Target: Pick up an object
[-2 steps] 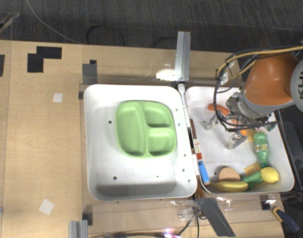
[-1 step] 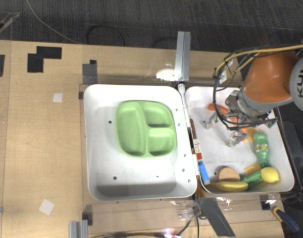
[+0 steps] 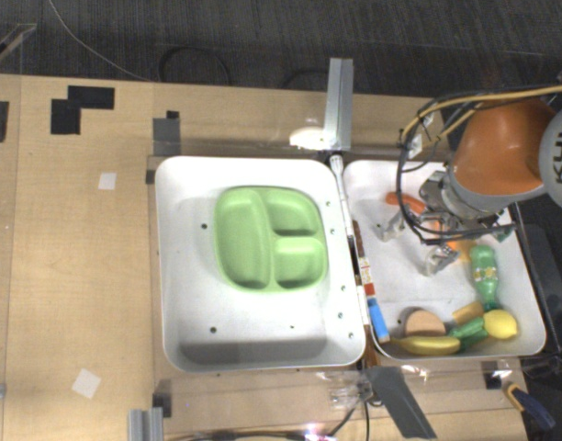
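**Toys piled in the right bin, gripper spread wide above them**

Toys sit along the near edge of the right bin [image 3: 534, 333]: a banana [image 3: 430, 344], a lemon [image 3: 500, 323], a green bottle [image 3: 484, 274] and a brownish round thing [image 3: 423, 322]. The gripper [image 3: 411, 245] hangs over the bin's middle, jaws spread apart with nothing between them. Over in the left bin [image 3: 185, 338] there's a green divided tray [image 3: 268, 237], sitting flat.

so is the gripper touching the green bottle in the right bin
Apart. The camera view shows bare white bin floor between the gripper and the green bottle, which lies to its right.
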Robot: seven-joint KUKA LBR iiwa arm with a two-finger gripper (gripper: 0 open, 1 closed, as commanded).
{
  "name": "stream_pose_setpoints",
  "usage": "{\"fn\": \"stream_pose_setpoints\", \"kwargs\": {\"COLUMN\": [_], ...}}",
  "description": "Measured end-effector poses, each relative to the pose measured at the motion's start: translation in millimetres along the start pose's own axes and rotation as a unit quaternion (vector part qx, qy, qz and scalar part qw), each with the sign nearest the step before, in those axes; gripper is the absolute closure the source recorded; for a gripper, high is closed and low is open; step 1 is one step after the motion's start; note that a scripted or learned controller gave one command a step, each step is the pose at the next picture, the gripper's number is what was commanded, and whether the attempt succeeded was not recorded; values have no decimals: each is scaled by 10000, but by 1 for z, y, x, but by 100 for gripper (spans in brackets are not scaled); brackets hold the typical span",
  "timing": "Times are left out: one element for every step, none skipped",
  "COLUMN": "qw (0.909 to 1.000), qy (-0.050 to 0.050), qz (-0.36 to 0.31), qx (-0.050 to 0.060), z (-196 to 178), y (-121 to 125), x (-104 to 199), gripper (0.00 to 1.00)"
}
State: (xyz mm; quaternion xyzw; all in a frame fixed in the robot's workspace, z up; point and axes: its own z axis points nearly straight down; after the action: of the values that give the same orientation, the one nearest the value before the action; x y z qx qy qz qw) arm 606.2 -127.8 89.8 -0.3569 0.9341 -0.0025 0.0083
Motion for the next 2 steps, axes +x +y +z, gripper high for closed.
{"fn": "stream_pose_setpoints", "kwargs": {"qw": [10000, 10000], "qy": [11, 8], "qz": [76, 73], "qx": [-12, 1], "z": [0, 0], "y": [-4, 2], "x": [-2, -8], "gripper": [0, 0]}}
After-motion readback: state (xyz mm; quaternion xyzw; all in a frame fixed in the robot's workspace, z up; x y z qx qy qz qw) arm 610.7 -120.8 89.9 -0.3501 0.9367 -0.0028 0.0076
